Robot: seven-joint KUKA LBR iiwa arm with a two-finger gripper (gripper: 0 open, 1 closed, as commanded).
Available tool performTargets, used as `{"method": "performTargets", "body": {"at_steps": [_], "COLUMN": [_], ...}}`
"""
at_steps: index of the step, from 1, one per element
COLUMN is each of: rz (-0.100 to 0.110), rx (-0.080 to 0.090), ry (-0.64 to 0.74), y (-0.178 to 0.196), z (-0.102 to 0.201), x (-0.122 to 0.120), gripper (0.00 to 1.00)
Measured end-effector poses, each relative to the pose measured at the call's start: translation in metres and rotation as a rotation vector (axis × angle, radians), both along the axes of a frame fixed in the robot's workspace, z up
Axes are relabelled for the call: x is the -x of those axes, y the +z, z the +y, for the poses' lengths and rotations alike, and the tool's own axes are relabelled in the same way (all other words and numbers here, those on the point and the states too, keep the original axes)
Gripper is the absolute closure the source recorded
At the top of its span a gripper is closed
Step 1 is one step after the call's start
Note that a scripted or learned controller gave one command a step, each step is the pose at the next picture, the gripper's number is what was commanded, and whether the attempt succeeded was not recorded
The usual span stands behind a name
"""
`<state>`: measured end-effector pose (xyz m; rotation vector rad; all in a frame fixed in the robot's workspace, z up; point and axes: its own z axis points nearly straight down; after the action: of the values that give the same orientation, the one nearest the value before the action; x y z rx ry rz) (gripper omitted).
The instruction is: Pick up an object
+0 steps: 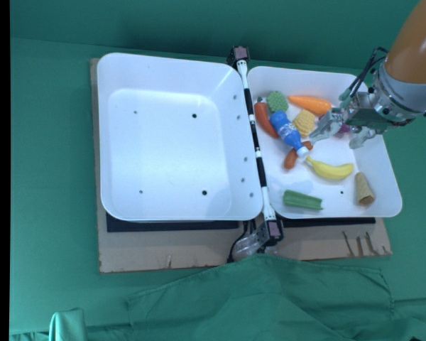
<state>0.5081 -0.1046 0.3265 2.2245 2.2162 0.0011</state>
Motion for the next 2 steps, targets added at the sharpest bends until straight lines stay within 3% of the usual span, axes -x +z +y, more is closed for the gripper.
{"method": "performTargets", "body": {"at_steps": [1,2], "rz": [0.0,0.005], "rx": [0.0,0.0], "ry": [0.0,-0.002], "y": [0.0,-0.051], "z": [0.0,-0.009], "x": [0.0,-0.006], "gripper": [0.0,0.0]}}
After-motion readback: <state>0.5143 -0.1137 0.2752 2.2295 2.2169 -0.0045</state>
